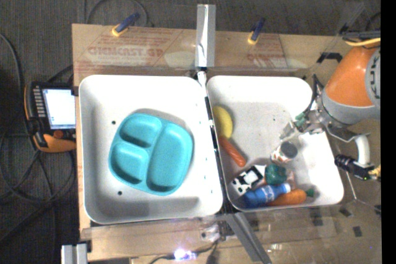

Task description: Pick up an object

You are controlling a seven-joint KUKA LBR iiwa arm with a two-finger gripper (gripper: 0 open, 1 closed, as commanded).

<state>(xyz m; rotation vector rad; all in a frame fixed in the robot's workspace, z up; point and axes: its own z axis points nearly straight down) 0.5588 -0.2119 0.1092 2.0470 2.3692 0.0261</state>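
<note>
The objects for picking lie in the right bin (266,86), gathered mostly toward its near edge and its left wall, below and to the left of the hand (289,148). The hand hangs over the right part of that bin, below the grey wrist and the orange band of the arm (349,86); whether it is released or clenched cannot be told, as its tip is small and blurred from above. Just below the hand sits a teal object (275,174), too small to name further. To the left of that is a black-and-white object (248,178), patterned in patches, lying slightly tilted. Below the hand, along the near wall, a blue bottle (265,193) lies on its side with its long axis running left to right and tilted a little, its right end raised toward the teal object. Touching it on the right, a carrot (291,197) lies nearly level, long axis left to right, its green end pointing right. Further left of the hand a second carrot (232,152) lies on a slant, long axis running from upper left to lower right, its lower end near the black-and-white object. Above it, against the left wall of the bin, a yellow fruit (223,121) lies with its long axis up and down in the view. Well to the left of the hand, the left bin (93,96) holds a turquoise divided tray (151,153), lying flat and turned at a slant. Both bins rest on the desk (154,49).
</note>
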